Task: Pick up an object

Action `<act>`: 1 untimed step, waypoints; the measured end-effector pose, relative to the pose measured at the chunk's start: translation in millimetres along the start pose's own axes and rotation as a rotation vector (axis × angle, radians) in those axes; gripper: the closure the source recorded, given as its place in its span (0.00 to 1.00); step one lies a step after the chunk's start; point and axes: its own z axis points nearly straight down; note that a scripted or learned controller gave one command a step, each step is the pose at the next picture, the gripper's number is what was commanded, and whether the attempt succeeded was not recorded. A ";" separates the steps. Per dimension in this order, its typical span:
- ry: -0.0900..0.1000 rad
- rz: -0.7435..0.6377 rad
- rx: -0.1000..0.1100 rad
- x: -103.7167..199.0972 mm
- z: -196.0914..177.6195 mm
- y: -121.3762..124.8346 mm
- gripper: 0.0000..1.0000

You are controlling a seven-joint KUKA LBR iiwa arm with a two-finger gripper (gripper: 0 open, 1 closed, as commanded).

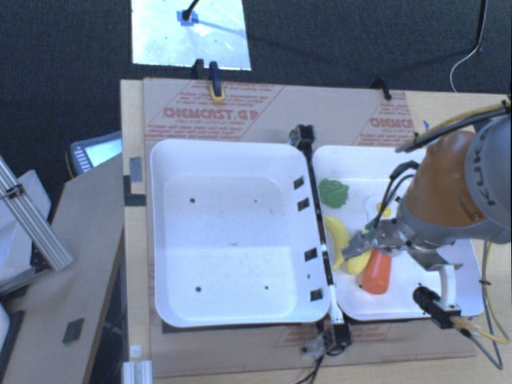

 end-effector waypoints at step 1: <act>0.003 0.001 0.001 0.2 -11.4 0.3 1.00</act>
